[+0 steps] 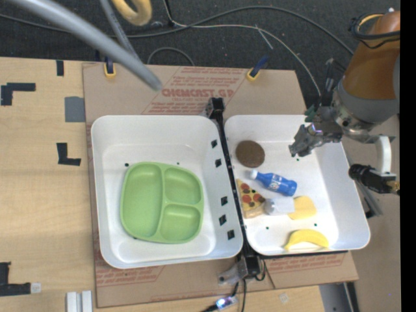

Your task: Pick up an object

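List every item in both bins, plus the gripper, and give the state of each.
Green divided plate: flat in left bin.
Brown cookie: flat, right bin.
Blue bottle: on its side.
Pizza slice: flat by divider.
Cheese wedge: resting, untouched.
Banana: lying near front wall.
Gripper: above right bin, holding nothing.

Two white bins (104, 142) stand on a tan cardboard sheet (188, 86) printed with red lettering; the surrounding bench (39, 194) is pale wood-toned with dark grey markings. The left bin holds a light green divided plate (161, 202). The right bin (344, 200) holds a brown round disc (249, 153), a blue bottle (275, 182) with a white cap and white label, a pizza slice (251, 197) in orange-yellow with red spots, a pale yellow block (303, 207), possibly cheese, and a yellow banana (307, 240). The arm (370, 77) is grey with an orange band; its gripper (303, 145) is dark grey.
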`<action>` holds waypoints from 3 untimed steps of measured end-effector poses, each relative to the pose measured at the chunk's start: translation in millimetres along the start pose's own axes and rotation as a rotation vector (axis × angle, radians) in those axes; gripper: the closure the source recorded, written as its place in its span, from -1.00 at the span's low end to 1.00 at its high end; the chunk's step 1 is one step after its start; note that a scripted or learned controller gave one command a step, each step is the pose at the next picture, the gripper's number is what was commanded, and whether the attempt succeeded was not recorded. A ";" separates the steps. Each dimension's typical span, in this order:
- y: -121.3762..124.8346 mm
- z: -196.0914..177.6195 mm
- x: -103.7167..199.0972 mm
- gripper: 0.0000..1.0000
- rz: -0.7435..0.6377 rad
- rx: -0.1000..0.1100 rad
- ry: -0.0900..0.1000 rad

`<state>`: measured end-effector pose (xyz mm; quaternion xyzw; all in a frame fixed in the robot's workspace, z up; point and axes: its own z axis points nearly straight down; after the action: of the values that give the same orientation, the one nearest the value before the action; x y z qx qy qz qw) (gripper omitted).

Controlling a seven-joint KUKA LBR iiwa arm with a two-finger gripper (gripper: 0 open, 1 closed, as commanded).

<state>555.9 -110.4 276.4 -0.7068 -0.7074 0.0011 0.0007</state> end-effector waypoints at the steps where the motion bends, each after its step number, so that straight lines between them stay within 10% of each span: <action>1: -8.2 25.3 55.5 1.00 -0.005 0.007 0.002; 3: -34.2 41.9 156.3 1.00 -0.007 0.006 0.002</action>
<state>521.4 45.8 234.5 -0.7045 -0.7097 0.0027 0.0035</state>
